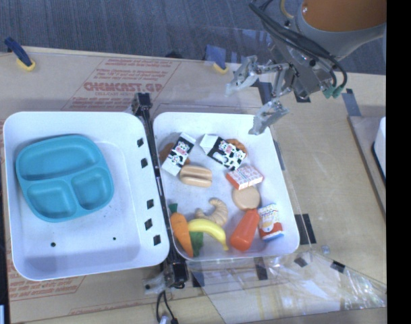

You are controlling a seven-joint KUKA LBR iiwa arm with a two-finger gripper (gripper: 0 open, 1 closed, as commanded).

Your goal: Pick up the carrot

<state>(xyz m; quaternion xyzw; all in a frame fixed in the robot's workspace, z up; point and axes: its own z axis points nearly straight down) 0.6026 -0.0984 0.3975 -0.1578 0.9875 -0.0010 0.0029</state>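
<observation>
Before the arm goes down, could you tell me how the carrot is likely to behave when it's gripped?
The carrot looks like a smooth, tapered toy, so probably stiff and light, yet apt to slip. It lies against the bin wall and the banana, so it may get nudged rather than lifted.

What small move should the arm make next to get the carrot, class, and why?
Probably travel toward the near-left corner of the right bin. The open gripper hangs over the bin's far rim, while the carrot lies by the banana.
</observation>
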